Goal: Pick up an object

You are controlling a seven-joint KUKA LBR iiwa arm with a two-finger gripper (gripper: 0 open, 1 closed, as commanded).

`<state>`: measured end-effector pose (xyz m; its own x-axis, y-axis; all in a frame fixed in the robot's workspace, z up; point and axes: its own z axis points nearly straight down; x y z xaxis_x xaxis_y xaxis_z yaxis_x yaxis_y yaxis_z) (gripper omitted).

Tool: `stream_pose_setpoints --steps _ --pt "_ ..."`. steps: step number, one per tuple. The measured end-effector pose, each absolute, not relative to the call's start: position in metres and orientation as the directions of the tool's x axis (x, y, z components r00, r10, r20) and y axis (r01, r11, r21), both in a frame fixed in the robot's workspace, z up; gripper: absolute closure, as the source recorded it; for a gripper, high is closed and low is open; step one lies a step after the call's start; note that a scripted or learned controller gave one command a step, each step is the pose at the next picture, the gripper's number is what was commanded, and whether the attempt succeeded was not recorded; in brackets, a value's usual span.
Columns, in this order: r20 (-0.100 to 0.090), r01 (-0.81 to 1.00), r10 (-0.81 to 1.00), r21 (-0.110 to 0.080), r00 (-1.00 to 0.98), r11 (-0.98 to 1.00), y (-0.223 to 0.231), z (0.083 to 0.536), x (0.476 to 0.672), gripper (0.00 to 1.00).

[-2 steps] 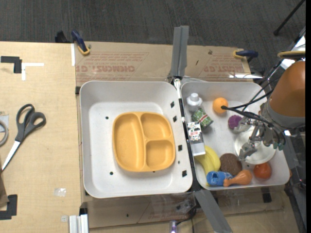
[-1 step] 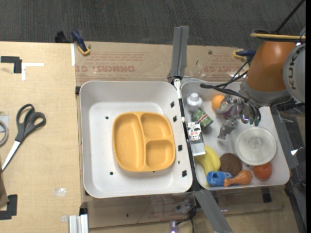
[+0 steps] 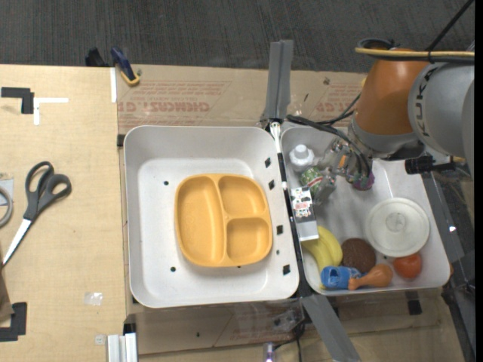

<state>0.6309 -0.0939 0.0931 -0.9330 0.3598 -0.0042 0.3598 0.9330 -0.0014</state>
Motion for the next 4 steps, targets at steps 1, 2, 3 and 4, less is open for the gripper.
stream_pose_setpoints --steps 1,2,3,4 --pt "-0.006 0.353 0.353 0.000 -0.935 0.935 -0.168 0.132 0.609 0.00" --pt "-0.004 0.422 0.422 0.001 -0.907 0.907 -0.101 0.094 0.650 0.00" --pt "-0.002 0.487 0.487 0.000 -0.874 0.874 -0.178 0.111 0.537 0.00" --pt "0.011 0.511 0.511 0.000 -0.860 0.860 -0.209 0.091 0.624 0.00"
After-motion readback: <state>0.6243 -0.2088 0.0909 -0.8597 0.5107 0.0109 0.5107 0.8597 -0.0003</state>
